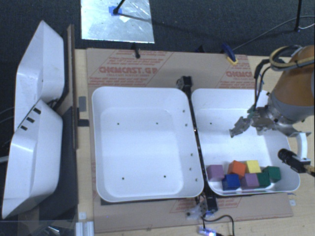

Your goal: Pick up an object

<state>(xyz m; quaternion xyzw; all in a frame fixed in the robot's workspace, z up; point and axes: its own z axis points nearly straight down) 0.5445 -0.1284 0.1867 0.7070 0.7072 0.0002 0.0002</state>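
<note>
Several small blocks huddle at the near edge of the right bin [216, 107]: a purple block [215, 171], a blue block [230, 181], an orange block [237, 167], a yellow block [253, 166], a second purple block [251, 180] and green blocks [268, 176]. My gripper [239, 127] hangs over the middle of the right bin, pointing left, well above and behind the blocks. Nothing shows in its grasp. The orange-banded wrist [295, 90] reaches in from the right.
The left bin [106, 146] lies beside the right one, with a dark divider [197, 141] between them. White housings [37, 122] stand at the far left. A shiny metal sheet [117, 14] lies behind the bench. A black fitting [293, 160] sits at the right bin's edge.
</note>
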